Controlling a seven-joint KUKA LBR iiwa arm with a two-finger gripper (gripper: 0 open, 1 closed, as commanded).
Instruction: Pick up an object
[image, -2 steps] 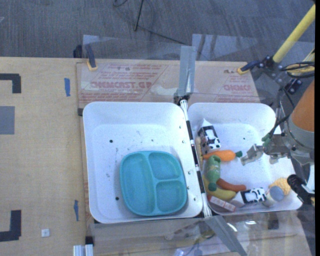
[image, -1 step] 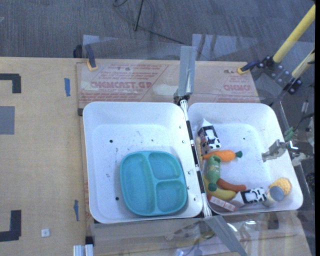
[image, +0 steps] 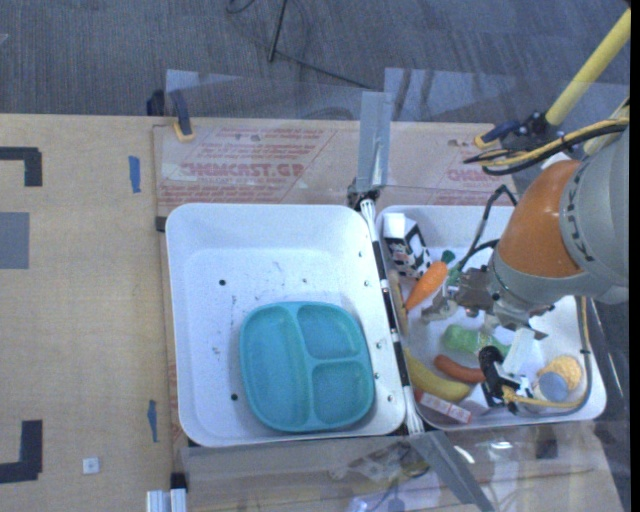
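Note:
The right bin (image: 592, 405) holds a heap of small things. An orange carrot (image: 426, 283) lies at its left side, a yellow banana (image: 436, 380) along the front left, and a red sausage (image: 458, 369) just above the banana. A green piece (image: 462, 338) sits in the middle, and a round yellow and blue object (image: 560, 378) rests at the front right. My gripper (image: 497, 330) hangs low over the middle of this bin, right beside the green piece and above the sausage. The arm's orange band (image: 540, 230) hides the bin's back right part.
The left bin (image: 200, 260) carries a teal divided plate (image: 306, 366) in its front half. A black and white printed item (image: 405, 245) sits at the right bin's back left corner. Yellow cables (image: 560, 140) run behind the arm. Cardboard (image: 250, 165) lies behind the bins.

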